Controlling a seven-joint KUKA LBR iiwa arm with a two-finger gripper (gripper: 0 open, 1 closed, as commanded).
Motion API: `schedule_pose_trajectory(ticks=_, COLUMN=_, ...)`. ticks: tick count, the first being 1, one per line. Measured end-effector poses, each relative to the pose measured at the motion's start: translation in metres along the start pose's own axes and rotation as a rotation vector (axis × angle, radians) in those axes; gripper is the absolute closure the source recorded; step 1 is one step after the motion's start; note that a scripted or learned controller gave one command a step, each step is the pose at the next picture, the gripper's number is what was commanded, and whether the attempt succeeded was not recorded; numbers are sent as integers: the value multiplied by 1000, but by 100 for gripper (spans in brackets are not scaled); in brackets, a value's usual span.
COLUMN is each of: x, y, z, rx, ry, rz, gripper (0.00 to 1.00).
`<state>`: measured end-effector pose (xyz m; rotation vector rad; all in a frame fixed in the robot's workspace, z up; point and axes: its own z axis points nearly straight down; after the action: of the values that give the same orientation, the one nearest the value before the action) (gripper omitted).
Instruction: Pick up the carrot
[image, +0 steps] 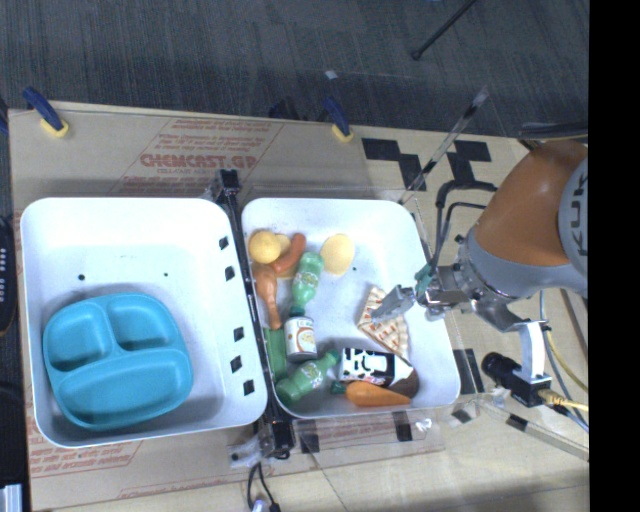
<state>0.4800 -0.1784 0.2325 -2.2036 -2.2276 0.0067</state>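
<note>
The carrot (377, 395) is an orange, tapered piece lying flat along the front wall of the right bin (330, 212), just below a black and white carton (368, 366). My gripper (396, 300) hangs over the right side of this bin, above the upper edge of a tan waffle (386, 322). It is well back from the carrot and holds nothing that I can see. The grey arm with its orange band (530, 215) reaches in from the right.
The right bin also holds a yellow lemon (263, 245), a pale yellow fruit (338, 252), an orange sausage (289, 255), two green bottles (305, 281) (305, 378) and a small can (300, 338). A blue divided tray (118, 356) lies in the left bin (60, 230).
</note>
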Motion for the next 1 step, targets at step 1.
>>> schedule_pose_trajectory(ticks=1, x=67, y=1, z=141, rx=-11, ry=-3, rz=106, gripper=0)
